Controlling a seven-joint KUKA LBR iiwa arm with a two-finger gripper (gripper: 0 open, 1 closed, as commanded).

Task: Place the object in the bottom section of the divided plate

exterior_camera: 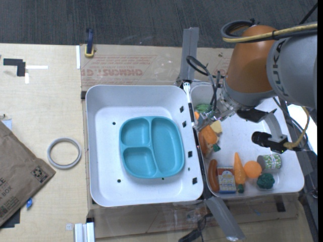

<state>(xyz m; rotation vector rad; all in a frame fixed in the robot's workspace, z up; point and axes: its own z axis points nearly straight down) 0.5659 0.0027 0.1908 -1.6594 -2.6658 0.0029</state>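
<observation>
One-arm scene, viewed from above at a slant. Showed the claw (pixel 206 117) hanging low over the view's left end of the right bin (pixel 290 185), close above an orange toy (pixel 208 136) and a small yellow piece (pixel 216 127). Could not tell whether released or clenched, nor whether anything was grasped.

Took the orange toy, as a judgement, for the thing to move: lay just beneath the claw and slightly toward the viewer, hard by that bin's left wall, long axis roughly along the wall.

Placed the blue plate (pixel 151 147) in the left bin (pixel 101 115), to the view's left of the claw and slightly nearer the viewer, beyond the two adjoining bin walls. Judged the bottom section (pixel 139 164) to be the lower small compartment.

Called for a lift clear of both walls before travel leftward. Left bare white floor all round the plate; offered less room on the right, with a sausage (pixel 213 175) and a carrot (pixel 238 168) near.
</observation>
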